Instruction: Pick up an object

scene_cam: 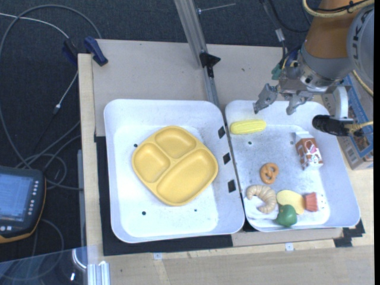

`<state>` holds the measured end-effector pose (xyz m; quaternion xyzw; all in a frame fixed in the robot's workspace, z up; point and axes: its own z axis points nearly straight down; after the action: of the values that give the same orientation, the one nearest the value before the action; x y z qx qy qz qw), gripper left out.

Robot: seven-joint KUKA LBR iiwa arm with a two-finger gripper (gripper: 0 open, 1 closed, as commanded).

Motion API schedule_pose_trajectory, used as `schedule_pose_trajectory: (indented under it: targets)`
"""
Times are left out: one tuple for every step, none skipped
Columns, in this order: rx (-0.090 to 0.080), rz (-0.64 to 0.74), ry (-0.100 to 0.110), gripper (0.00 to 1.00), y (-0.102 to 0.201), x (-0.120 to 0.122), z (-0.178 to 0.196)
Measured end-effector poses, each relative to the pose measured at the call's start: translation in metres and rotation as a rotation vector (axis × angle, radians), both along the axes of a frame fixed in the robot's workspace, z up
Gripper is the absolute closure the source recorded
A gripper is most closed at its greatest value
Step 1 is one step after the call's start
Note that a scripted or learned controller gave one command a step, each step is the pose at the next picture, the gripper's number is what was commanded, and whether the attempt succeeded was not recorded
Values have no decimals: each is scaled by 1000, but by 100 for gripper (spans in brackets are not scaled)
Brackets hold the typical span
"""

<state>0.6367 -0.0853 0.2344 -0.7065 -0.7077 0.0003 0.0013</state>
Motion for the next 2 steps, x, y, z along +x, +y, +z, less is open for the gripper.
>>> schedule_pose_trajectory:
  targets:
    - [0,0,0,0,0,0,0]
    - [0,-2,5,0,-3,2,-62]
